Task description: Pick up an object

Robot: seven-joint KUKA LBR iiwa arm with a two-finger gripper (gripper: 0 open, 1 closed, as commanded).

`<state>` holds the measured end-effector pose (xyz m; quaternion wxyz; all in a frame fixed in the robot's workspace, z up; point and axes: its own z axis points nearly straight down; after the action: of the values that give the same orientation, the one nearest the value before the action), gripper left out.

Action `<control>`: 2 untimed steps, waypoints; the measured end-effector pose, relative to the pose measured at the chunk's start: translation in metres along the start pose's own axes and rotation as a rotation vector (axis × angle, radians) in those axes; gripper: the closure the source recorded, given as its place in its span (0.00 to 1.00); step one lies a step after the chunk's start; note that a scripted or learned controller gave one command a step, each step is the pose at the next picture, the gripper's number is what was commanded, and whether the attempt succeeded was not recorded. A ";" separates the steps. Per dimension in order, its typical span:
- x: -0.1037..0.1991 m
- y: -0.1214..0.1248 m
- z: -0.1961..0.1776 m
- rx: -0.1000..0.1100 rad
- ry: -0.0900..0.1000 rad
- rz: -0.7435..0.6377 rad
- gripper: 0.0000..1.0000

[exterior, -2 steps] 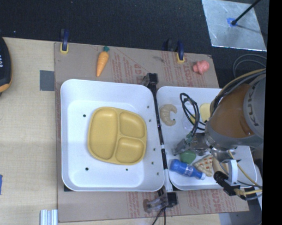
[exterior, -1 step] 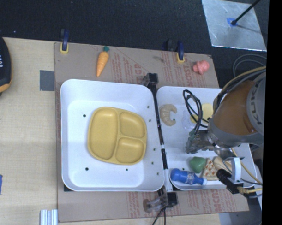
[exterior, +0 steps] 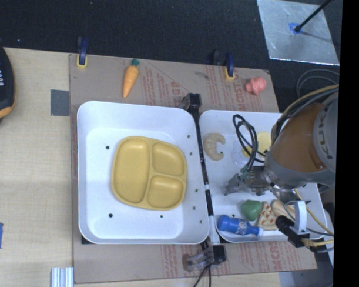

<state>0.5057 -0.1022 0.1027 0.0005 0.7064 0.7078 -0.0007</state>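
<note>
Your grey arm [exterior: 303, 144] reaches in from the right of the frame and hangs over the right bin [exterior: 224, 121], its gripper [exterior: 245, 183] low among the clutter at centre right. You cannot tell from here how the gripper stands, and nothing shows between its tips.

The risk, as you would judge it: the pickable things crowd the bin's lower right corner, so a descent could nudge one aside or pinch two at once. A black cable [exterior: 241, 133] loops just above the gripper and could snag on a lift.

In that bin lie a blue bottle [exterior: 238, 226] along the lower wall, a green piece [exterior: 252, 208] just above it, a tan item [exterior: 270, 216] beside that (too small to name), a pale ring-shaped thing [exterior: 214, 145] at upper left and something yellow [exterior: 261, 141] half hidden by the arm.

The left bin [exterior: 93, 166] holds a yellow divided plate [exterior: 149, 172], flat at its centre. A toy carrot [exterior: 130, 79] and a pink lump [exterior: 256, 85] sit outside, along the top of the board.
</note>
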 end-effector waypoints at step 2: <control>-0.114 0.141 -0.099 -0.012 -0.006 -0.003 0.00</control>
<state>0.6474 -0.2154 0.2018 0.0068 0.7053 0.7089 0.0016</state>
